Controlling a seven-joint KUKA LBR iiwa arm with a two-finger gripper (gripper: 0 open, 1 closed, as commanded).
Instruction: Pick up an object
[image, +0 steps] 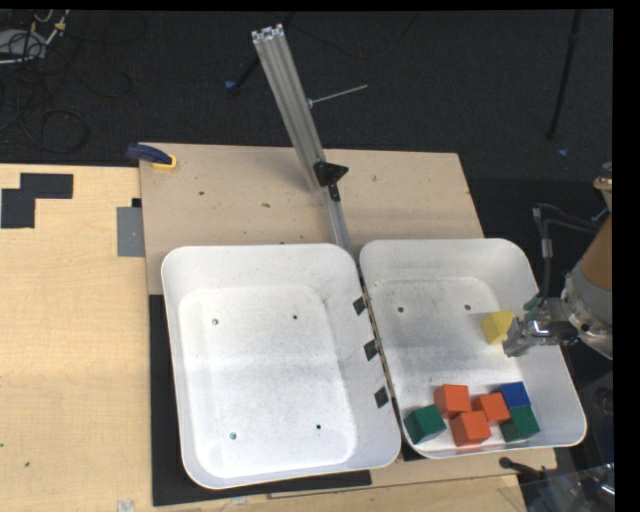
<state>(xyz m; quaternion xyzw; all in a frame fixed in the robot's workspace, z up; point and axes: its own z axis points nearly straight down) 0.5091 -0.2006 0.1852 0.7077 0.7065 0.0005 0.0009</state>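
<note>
The right bin (440, 252) holds a yellow block (496, 326) near its right wall. A cluster lies at its front: three orange blocks (470, 412), a blue block (514, 394) and two green blocks (426, 423). My gripper (522, 338) comes in over the bin's right edge. It sits just right of the yellow block, close beside it at about the same height in the view. No block shows lifted off the bin floor.
The left bin (260, 256) lies beside the right one, with black clips (368, 348) along the shared wall. A slanted aluminium bar (292, 105) rises behind the bins. The wooden bench (70, 330) extends to the left.
</note>
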